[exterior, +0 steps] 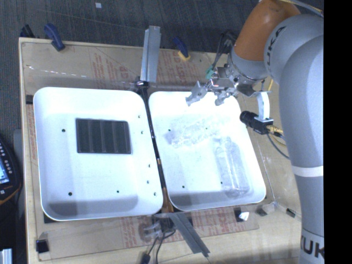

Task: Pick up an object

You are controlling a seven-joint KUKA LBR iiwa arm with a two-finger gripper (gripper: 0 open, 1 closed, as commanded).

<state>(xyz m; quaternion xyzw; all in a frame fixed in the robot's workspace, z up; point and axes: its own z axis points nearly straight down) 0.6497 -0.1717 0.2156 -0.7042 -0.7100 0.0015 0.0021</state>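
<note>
A clear plastic bottle lies lengthwise in the right half of the right bin. A crumpled piece of clear plastic rests beside it, nearer the bin's middle. My gripper hangs over the far edge of the right bin, above and apart from both objects. Its two fingers are spread with nothing between them. In the left bin lies a dark ribbed rectangular block.
The grey arm with its orange band fills the right side and overhangs the right bin's far corner. A metal bar stands upright at the back between the bins. Blue clamps hold the bench's far edge.
</note>
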